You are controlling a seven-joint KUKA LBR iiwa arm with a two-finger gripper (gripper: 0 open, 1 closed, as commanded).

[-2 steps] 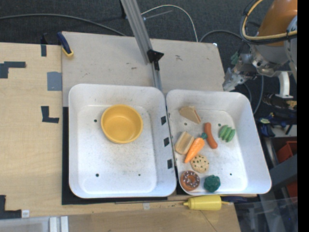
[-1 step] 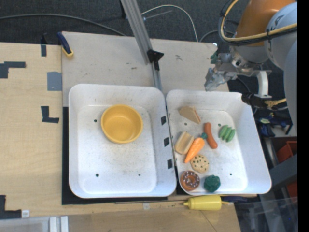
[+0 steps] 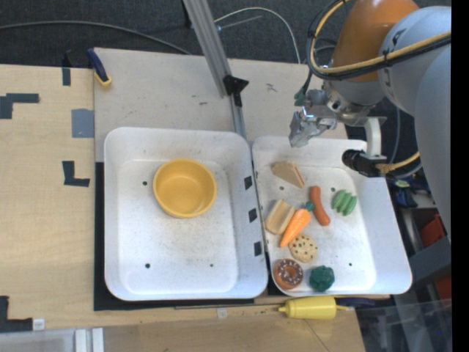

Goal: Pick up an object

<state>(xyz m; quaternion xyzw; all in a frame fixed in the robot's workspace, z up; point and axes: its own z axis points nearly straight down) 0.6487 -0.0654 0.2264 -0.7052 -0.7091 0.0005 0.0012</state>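
Observation:
My gripper (image 3: 302, 134) hangs above the far edge of the right bin (image 3: 366, 270), just beyond a tan bread wedge (image 3: 289, 173). Nothing shows between its fingers. The right bin holds several toy foods: a tan bread slice (image 3: 278, 216), an orange carrot (image 3: 294, 226), a red-orange sausage (image 3: 317, 204), a green pickle (image 3: 343, 202), a cookie (image 3: 303, 248), a brown donut (image 3: 288, 273) and a dark green broccoli (image 3: 321, 276). A yellow bowl (image 3: 185, 188) sits in the left bin (image 3: 132, 262).
A yellow mustard bottle (image 3: 311, 308) lies on the bench just in front of the right bin. A grey metal post (image 3: 212, 42) slants up behind the bins. A blue and yellow clamp (image 3: 99, 67) sits at the bench's far left.

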